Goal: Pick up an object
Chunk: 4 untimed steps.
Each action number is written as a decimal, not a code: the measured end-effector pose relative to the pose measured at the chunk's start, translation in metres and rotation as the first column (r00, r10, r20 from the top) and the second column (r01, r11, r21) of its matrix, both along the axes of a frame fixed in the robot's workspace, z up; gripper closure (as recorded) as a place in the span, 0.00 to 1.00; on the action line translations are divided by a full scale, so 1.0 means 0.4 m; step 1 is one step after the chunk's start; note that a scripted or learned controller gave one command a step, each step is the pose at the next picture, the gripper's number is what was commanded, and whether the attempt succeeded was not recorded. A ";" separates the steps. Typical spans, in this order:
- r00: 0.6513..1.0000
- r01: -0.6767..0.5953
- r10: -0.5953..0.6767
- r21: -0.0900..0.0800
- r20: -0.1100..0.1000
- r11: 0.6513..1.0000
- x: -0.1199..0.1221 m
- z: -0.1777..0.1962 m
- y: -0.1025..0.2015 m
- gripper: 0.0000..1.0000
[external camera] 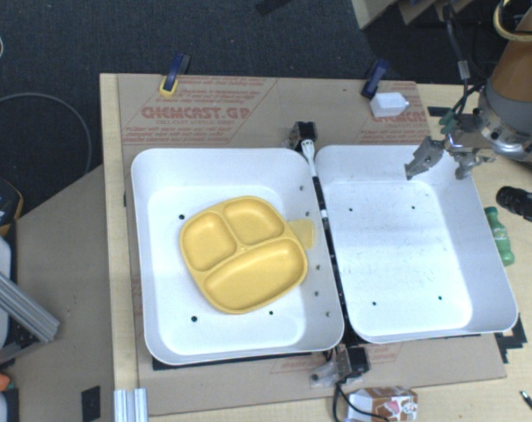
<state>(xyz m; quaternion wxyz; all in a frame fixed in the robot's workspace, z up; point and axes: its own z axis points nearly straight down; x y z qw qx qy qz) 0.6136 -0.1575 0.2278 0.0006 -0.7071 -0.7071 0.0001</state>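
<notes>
Your arm (pixel 512 86) comes in from the right edge of the camera view, grey with its orange section near the top right corner. The hand (pixel 441 162) sits over the far right corner of the right bin (pixel 477 236), just above its rim. Its 2 fingers (pixel 421 160) are spread apart and point down and to the left, with nothing between them, so the hand is released and carries nothing.

The object you could pick up is the yellow plate (pixel 242 253), a tray with 3 compartments: 2 smaller ones on the far side and 1 larger one on the near side. It lies flat in the left bin (pixel 151 236), roughly in the middle of the bin floor and a little toward its right wall. A small yellow tab at the plate's right edge points toward the divide between the 2 bins. The plate is well apart from the hand, in the other bin.

The 2 white bins stand side by side on the bench (pixel 248 104), which is covered with brown board bearing red printed lettering. A black clip (pixel 304 135) sits at the far end of the gap between the bins. A blue and yellow clamp (pixel 172 75) holds the far edge of the board on the left, and a blue clamp (pixel 375 79) with a white block (pixel 389 105) beside it sits on the far edge toward the right. A green object (pixel 499 234) lies just beside the outer right wall of the right bin.
</notes>
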 end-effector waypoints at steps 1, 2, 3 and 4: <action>1.000 -0.009 0.009 0.004 0.004 1.000 -0.148 0.150 0.221 0.00; 1.000 -0.007 0.007 0.002 0.022 1.000 -0.252 0.532 0.335 0.00; 1.000 -0.009 0.009 0.003 0.015 1.000 -0.337 0.778 0.518 0.00; 1.000 -0.001 0.001 0.000 0.007 1.000 -0.334 0.789 0.508 1.00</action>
